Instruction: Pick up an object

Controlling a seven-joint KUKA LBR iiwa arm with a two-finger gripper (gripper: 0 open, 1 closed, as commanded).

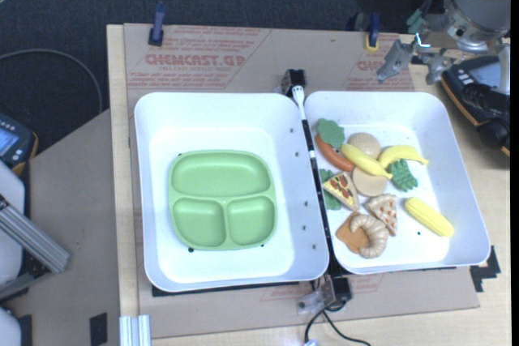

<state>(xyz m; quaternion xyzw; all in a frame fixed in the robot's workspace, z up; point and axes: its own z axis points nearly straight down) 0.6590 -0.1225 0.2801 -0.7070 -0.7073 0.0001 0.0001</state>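
The right bin (454, 143) holds a heap of toy food. In it are a green leafy piece (328, 130), an orange carrot (333, 154), a yellow banana (364, 160), a second banana (404, 153), a green broccoli (402, 175), two pizza slices (341, 190) (383, 212), a yellow corn cob (428, 216) and a brown croissant (366, 233). My gripper (416, 63) hangs above the bench just beyond the right bin's far edge. It is open, with nothing between its fingers, and well clear of the food.
The left bin (154, 174) holds a green divided plate (220, 198). A black divider (310, 154) runs between the bins. Two blue clamps (156, 26) (373, 32) hold the cardboard at the back edge.
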